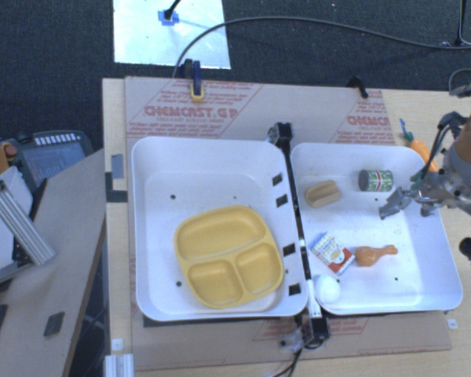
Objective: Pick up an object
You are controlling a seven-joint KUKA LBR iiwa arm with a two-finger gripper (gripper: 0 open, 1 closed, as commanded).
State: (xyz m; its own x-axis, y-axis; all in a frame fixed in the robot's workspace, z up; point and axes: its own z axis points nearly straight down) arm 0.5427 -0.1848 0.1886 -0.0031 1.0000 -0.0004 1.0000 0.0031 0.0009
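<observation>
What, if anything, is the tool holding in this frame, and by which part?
Nothing is held. The tool hangs over the right white bin, apart from the small green-labelled can beside it, with nothing between its fingers.

Mounted high above the bench [243, 93], looking down at a slant. Far enough off to take in both white bins whole: left bin [153, 171] and right bin [439, 289], side by side near the middle of the frame. Beyond the bench's far edge, dark carpet [47, 45] and a pale floor sheet [169, 22]. Off the bench's left edge, part of a grey side table [55, 234]. Arm [467, 171] entering at the right edge.
</observation>
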